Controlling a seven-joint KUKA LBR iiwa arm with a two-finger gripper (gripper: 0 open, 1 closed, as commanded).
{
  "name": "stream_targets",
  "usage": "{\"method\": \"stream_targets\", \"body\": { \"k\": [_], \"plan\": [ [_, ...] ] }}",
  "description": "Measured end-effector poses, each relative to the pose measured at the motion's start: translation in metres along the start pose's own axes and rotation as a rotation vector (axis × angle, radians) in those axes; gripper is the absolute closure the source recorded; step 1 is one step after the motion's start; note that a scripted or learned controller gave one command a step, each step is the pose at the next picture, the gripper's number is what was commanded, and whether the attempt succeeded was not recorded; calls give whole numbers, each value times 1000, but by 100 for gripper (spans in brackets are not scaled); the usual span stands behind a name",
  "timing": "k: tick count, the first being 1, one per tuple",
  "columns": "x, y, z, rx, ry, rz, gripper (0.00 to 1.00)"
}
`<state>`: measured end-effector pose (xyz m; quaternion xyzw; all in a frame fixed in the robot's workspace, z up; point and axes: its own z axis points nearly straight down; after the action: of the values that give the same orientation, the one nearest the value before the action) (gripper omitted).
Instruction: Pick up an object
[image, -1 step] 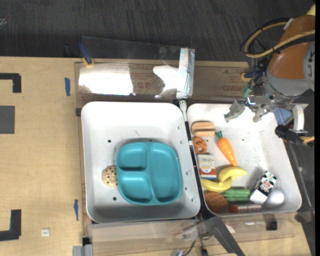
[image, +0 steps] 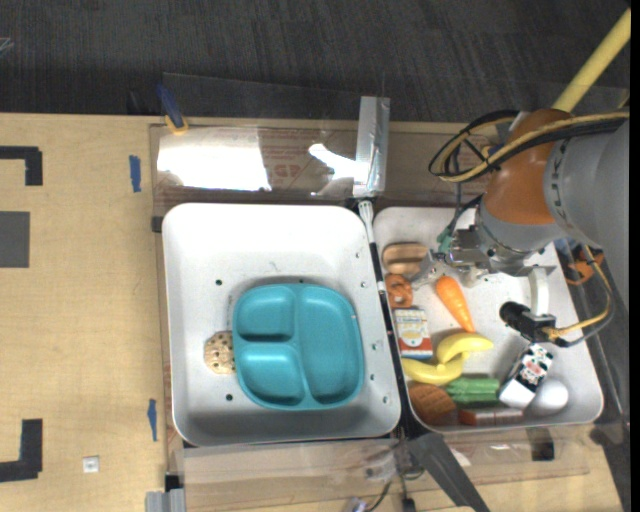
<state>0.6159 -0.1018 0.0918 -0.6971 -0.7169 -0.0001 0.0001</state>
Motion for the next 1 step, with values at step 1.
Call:
{"method": "stream_targets", "body": {
  "k": [1],
  "plan": [
    [0, 2, -12, -6, -1, 1, 100]
  ]
}}
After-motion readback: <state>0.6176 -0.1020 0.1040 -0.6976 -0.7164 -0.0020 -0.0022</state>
